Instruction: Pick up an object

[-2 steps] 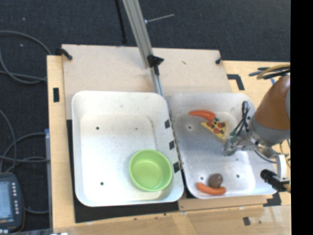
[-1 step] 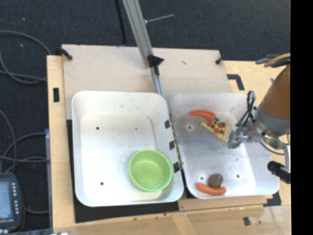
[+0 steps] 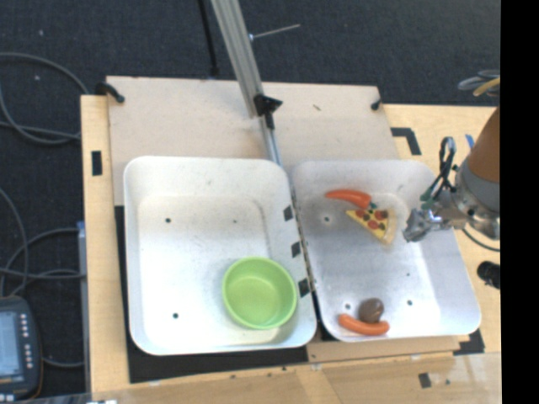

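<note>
The gripper (image 3: 416, 226) hangs low over the right bin's (image 3: 446, 305) right edge, apparently lining up on the pizza slice (image 3: 372, 220) just beside it, though whether it's clenched I cannot tell.

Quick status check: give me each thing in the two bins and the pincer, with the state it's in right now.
Green bowl: upright, in the left bin, near its front edge.
Chili pepper: lying flat, right bin, far side.
Pizza slice: lying flat, just below the chili pepper.
Brown ball: resting at the right bin's near edge.
Sausage: lying flat, touching the brown ball.
Pincer: over the right bin beside the pizza slice, nothing visibly held.
</note>
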